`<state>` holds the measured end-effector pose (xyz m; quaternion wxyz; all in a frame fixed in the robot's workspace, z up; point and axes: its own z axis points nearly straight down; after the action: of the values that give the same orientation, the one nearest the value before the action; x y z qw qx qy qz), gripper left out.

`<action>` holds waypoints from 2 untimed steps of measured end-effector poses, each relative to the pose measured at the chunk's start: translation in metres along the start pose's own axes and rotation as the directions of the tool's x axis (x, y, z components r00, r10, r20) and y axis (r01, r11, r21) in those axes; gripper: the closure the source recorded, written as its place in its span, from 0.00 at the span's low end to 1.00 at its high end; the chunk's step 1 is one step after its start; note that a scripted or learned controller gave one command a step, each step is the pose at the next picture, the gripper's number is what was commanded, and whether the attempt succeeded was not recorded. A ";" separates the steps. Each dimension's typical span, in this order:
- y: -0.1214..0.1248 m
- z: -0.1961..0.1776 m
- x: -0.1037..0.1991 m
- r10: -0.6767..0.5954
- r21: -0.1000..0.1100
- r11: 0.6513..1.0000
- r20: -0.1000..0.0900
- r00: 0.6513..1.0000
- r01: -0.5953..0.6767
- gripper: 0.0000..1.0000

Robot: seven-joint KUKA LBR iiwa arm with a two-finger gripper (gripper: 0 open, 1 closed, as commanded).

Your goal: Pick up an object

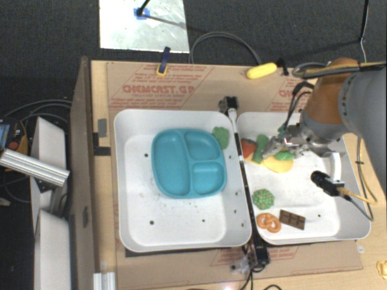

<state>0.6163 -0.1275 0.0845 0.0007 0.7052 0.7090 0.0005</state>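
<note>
Camera view: gripper [284, 145], whether clenched or released not discernible, stood low in the right bin [299, 189] directly over the yellow fruit [278, 164], which lay just beneath it, long axis roughly crosswise, green piece [261, 146] close alongside.

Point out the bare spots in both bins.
Left bin: floor below the plate, and the strip left of it. Right bin: patch right of broccoli, above chocolate. Crowded: around the pincer, where a red piece, a green piece and a yellow piece bunch.
</note>
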 end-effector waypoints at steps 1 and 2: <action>0.048 -0.006 -0.007 0.004 0.007 1.000 0.002 1.000 -0.004 0.00; -0.032 -0.022 0.006 0.006 0.006 1.000 -0.002 1.000 -0.006 0.00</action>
<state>0.5846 -0.1215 0.1060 -0.0021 0.7072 0.7070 -0.0011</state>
